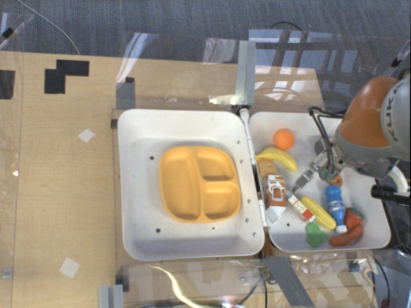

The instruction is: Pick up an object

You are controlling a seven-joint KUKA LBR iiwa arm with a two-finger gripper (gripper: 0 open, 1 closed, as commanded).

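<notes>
2 shallow white bins are seen side by side on the bench: the left bin (138, 185) holds a yellow divided tray (199, 183) w/ 3 compartments, set roughly at its centre. The right bin (385, 233) is crowded w/ small items. An orange ball (284, 139) lies near its far side, w/ a banana (277, 158) just in front of it. A brown-and-white carton (275, 191) is placed along the bin's left wall, and a red-and-white tube (298, 206) lies tilted just beside it. A 2nd yellow piece (320, 212) (banana-like, exact type unclear) is set diagonally next to the tube, apparently touching it. A blue bottle (334, 201) w/ a white cap stands or leans near the middle, close to a green item (315, 235) and a red-orange item (347, 235) at the near edge. The arm is reached in from the right, its orange band (366, 114) above the bin. The gripper (326, 169) is positioned low over the right bin, just above the blue bottle and right of the banana; whether anything is held, or how it is set, can't be told from this angle.
</notes>
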